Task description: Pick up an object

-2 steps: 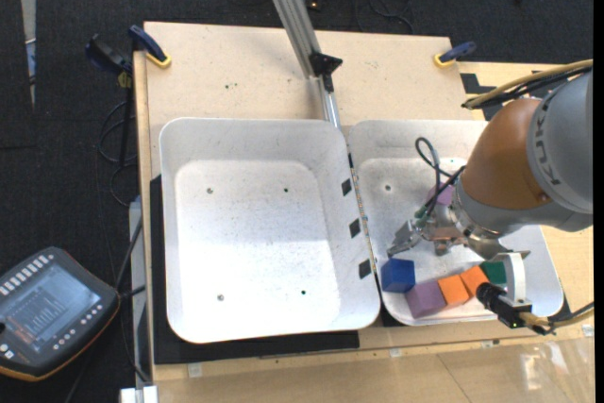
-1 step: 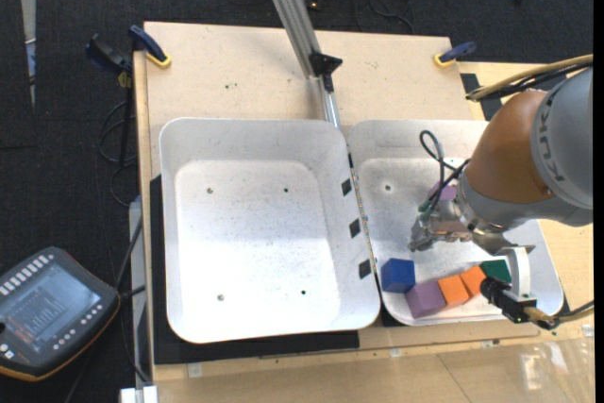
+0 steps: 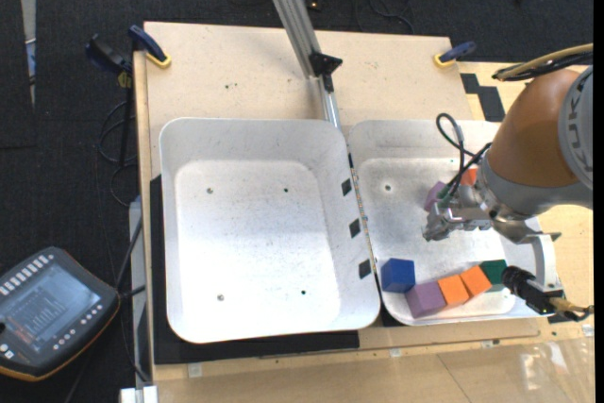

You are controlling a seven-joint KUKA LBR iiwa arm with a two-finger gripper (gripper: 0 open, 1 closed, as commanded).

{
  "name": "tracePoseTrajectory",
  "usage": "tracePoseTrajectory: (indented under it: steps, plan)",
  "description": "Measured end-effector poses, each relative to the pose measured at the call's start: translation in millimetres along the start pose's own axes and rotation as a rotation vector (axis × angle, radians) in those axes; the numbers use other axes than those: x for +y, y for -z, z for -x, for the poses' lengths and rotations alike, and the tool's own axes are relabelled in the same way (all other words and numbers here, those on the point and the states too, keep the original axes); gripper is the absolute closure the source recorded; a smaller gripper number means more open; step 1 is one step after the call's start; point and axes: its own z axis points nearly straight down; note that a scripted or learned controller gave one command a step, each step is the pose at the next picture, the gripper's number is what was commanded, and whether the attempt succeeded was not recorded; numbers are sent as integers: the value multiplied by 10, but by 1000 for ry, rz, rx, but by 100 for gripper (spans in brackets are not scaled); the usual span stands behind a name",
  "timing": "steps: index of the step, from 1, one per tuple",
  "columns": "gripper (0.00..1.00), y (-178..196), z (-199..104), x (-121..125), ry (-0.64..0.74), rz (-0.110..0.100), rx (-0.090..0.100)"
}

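Tabletop [image 3: 245,61], pale board, was seen carrying two shallow white bins side by side, with a clamp at each far corner.

Left bin [image 3: 189,146]: white, speckled, the larger-looking of the pair.

Right bin [image 3: 396,142]: white, set just beside the left bin, with the task's objects inside.

Arm [image 3: 533,142]: grey with an orange band, entered from the right and was held over the right bin.

Pincer [image 3: 442,224]: pointed down inside the right bin, near its middle. Whether it was released or clenched cannot be told, and no object was seen between its tips.

Blue cube [image 3: 397,275]: rested near the right bin's front-left corner.

Purple block [image 3: 425,297]: lay just beside the blue cube, against the front wall.

Orange block [image 3: 454,287]: lay touching the purple block on its right.

Green block [image 3: 495,275]: lay at the right end of the row, beside the orange block.

Small purple piece [image 3: 433,195]: was seen close to the pincer, partly hidden by it; contact cannot be told.
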Motion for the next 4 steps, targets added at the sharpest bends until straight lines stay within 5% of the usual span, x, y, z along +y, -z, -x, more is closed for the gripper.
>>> tracePoseTrajectory:
  steps: [1, 4]
  plan:
    - [100, 367, 2, 21, 1, 0, 0]
    - [100, 614, -1507, 479, 7, -4, 2]
